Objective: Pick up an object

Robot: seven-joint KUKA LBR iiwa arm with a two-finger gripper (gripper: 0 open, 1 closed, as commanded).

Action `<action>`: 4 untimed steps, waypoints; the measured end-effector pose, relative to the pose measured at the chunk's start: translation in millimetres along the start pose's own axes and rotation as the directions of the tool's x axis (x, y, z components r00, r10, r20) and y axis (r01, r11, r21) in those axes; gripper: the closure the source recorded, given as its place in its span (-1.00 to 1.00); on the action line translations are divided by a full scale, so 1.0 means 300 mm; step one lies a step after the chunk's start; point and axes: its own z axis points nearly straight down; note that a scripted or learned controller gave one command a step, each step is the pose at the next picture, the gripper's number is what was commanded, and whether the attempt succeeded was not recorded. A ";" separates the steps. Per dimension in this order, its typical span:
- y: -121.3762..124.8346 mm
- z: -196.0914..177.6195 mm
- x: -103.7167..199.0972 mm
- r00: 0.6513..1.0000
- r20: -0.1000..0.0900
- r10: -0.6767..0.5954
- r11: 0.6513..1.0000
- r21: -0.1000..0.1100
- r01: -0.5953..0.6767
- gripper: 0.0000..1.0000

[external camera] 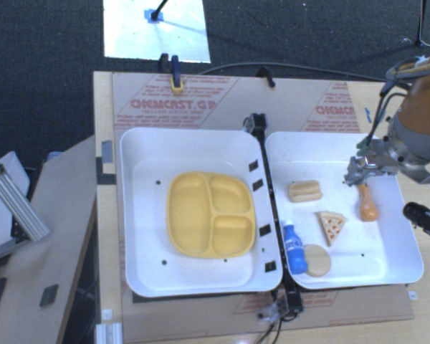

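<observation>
The surface (322, 95) carries two shallow white bins side by side, sharing a middle rim. The left bin (140, 192) holds one thing, a yellow divided plate (211, 214), lying flat at its middle with bare white floor on every side of it.

The right bin (398, 264) holds five smaller things. Taking the pizza slice toy (332, 227) as the mark: the hot dog bun (304, 190) lies above and to its left, well apart; the orange carrot (367, 204) lies just to its upper right, near the bin's right wall; the tan round cookie (317, 260) sits below it; the blue bottle (294, 248) lies to its lower left, along the shared rim and touching the cookie. The bin's upper part, beyond the bun, is bare floor.

The arm reaches in above the slice's upper right, its gripper (363, 169) over the carrot's top end. Whether the jaws are apart or together cannot be told.
</observation>
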 end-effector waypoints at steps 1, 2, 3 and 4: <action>0.005 -0.079 -0.001 1.000 -0.002 -0.001 1.000 0.004 0.001 1.00; 0.029 -0.055 0.168 1.000 -0.003 -0.006 1.000 0.006 0.006 1.00; 0.081 -0.070 0.358 1.000 -0.004 -0.008 1.000 0.004 0.008 1.00; 0.146 -0.086 0.531 1.000 -0.005 -0.008 1.000 0.004 0.008 1.00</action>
